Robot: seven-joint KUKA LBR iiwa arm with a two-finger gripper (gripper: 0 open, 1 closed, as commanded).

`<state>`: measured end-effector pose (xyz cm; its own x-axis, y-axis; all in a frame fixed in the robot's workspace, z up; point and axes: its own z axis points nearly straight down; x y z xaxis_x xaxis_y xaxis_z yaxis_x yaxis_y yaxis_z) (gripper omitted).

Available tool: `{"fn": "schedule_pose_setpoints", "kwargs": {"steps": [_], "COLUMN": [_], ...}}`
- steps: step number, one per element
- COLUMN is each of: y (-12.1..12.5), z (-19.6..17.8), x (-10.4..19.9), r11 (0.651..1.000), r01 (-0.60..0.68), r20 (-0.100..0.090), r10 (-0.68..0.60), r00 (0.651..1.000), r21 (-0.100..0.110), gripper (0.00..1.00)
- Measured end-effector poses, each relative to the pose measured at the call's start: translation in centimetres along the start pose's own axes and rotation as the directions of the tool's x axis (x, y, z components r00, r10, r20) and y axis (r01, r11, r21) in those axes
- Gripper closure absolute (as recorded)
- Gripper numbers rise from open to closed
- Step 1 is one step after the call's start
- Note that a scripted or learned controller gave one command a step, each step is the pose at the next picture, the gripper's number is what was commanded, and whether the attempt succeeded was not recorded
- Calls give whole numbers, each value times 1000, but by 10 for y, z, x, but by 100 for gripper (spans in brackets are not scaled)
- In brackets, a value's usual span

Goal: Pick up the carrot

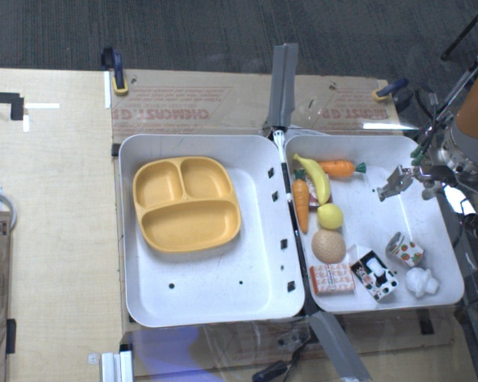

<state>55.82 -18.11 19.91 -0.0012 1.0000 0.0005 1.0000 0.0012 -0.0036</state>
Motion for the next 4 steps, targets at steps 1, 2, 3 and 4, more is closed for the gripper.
{"fn": "schedule_pose_setpoints", "kwargs": {"steps": [1, 2, 3, 4], "y": [-32, -82, -26, -72], "z": [-8, 9, -4, 9], "x": [68, 94, 169, 177], "r11": [978, 948, 945, 922], "r01": [206, 318, 326, 386], "r20": [0, -1, 2, 1], "r10": [-206, -318, -326, -386], "r00": [978, 948, 945, 922], "r21": [-1, 2, -1, 0], "gripper": [0, 0, 0, 0]}}
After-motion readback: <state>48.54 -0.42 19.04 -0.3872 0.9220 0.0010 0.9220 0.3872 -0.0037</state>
